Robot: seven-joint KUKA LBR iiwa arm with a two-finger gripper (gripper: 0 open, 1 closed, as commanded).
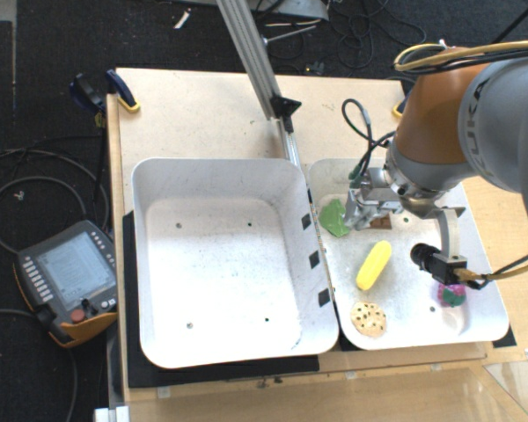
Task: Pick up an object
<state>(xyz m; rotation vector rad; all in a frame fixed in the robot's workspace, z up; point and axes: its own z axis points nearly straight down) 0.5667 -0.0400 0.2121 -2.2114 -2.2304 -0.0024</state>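
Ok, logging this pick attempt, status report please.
Tool low in the right bin, at the green object. No grasp confirmed. Yellow object and cookie lie nearby, apart from it.

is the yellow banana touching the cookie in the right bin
Apart. The camera view shows a strip of bare white bin floor between the lower end of the yellow banana and the top of the cookie in the right bin.

You have two white bins: one on the left [158,183] and one on the right [488,323]. In the right bin, count one green piece [333,219], one yellow banana-shaped piece [373,265], one speckled cookie [368,318], and one small purple-and-green item [451,294].
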